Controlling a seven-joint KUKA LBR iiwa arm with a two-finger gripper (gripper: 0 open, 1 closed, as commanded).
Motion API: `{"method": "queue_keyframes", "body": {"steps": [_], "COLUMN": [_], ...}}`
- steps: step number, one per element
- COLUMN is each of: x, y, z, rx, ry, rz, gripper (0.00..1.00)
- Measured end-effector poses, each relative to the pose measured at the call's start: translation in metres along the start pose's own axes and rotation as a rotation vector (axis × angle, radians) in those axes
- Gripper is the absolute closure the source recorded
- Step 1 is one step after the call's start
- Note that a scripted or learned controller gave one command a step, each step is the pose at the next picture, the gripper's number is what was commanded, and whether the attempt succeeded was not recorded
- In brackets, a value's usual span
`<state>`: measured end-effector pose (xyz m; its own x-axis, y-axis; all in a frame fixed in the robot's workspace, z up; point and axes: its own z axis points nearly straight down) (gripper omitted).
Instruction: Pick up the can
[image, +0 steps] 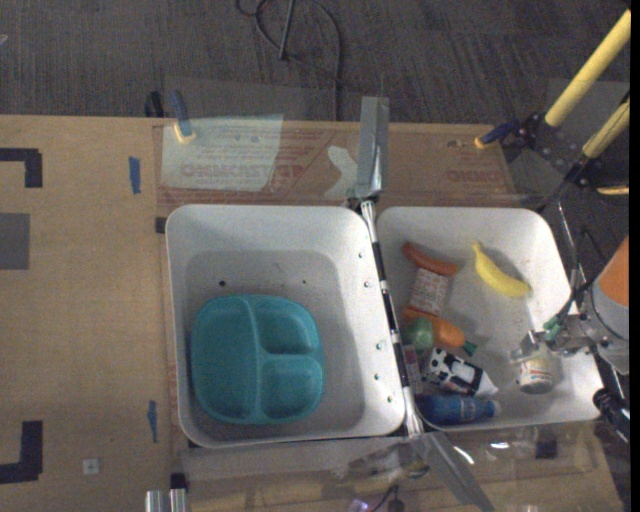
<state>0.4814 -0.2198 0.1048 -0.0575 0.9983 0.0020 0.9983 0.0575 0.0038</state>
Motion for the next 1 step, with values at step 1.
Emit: {"method": "queue_keyframes", "body": {"steps": [1], "x": [0.0509], "y": [0.0030], "z": [-0.0876], "rx": [0.004], "ry": [-0.003], "rz": [0.418], "gripper": [1.00]}}
